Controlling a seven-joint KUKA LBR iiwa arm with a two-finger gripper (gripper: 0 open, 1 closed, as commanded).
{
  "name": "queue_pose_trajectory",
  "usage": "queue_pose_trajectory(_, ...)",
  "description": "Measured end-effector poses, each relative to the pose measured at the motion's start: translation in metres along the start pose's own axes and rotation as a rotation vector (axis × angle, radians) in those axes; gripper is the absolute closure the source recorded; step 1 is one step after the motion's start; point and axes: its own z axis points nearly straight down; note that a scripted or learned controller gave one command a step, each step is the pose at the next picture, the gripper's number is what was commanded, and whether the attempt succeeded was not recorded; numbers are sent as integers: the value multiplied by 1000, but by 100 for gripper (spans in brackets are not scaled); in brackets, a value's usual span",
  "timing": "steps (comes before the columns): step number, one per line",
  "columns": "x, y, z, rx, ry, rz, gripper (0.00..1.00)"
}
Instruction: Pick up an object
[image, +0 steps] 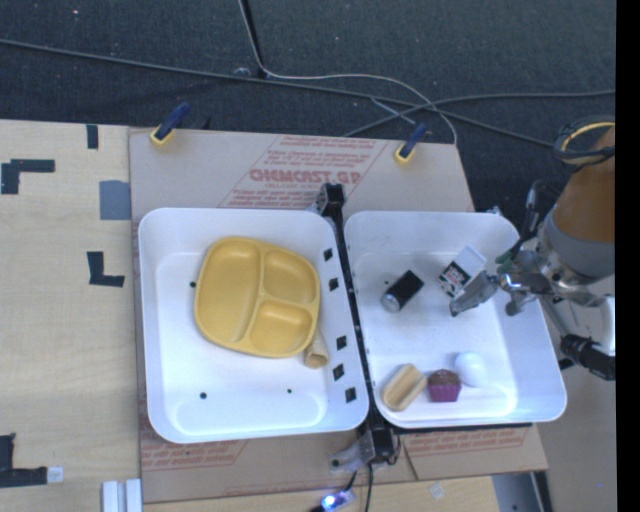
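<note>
Two shallow white bins sit side by side on a cardboard sheet on the counter, seen from above at a slant. The left bin holds a yellow divided plate lying flat, with a small tan object touching its near right edge.

The right bin holds five small things. A black cylinder lies on its side near the bin's middle, its long axis running diagonally from near left to far right. Just right of it is a small white and black box, tilted. Along the near wall, from left to right, lie a tan bread-shaped piece with its long axis slanting from near left to far right, a dark purple lump, and a white ball touching the lump.

The grey arm reaches in from the right, over the right bin's right wall. Its tool hangs just near of the small box and right of the cylinder; whether the tool is spread or pressed together cannot be told, and nothing is visibly pinched in it
</note>
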Motion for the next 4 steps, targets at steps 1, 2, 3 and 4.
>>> queue_pose_trajectory(1,0,3,-7,-13,-3,-4,0)
queue_pose_trajectory(2,7,-4,52,-8,-2,-3,0)
queue_pose_trajectory(3,9,-8,97,-9,-3,-4,0)
queue_pose_trajectory(4,9,-8,124,-14,-5,-4,0)
